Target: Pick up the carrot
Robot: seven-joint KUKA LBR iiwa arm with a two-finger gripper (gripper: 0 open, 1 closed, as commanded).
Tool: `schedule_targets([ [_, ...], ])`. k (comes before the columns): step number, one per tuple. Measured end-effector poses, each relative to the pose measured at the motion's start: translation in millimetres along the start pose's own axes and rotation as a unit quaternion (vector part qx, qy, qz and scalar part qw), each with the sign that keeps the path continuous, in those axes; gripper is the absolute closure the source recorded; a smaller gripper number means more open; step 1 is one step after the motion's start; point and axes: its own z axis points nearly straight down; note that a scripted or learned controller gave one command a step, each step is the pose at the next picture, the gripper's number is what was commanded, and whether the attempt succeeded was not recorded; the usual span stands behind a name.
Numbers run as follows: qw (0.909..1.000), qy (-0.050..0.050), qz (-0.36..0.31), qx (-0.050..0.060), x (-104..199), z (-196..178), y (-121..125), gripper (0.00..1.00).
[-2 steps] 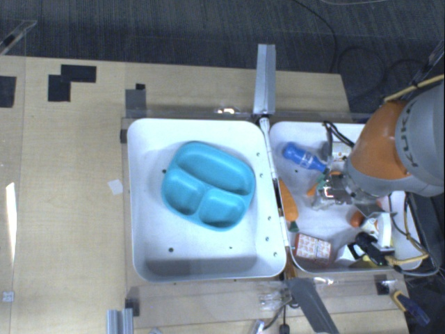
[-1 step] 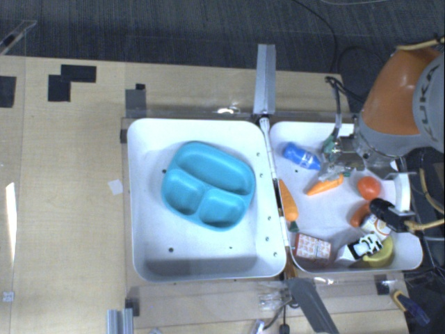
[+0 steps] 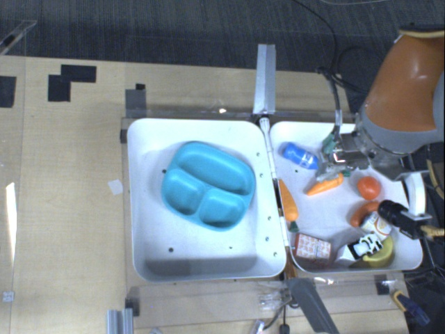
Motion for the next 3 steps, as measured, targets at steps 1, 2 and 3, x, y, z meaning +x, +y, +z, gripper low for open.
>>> schedule_targets([
  [1, 1.0000, -0.001, -0.004, -0.003, 1, -11, 2, 1.00],
  [2, 0.9992, 0.000, -0.039, 0.001, -9, -19, -24, 1.00],
  [3, 1.0000, 0.000, 0.007, 0.000, -35, -60, -27, 1.00],
])
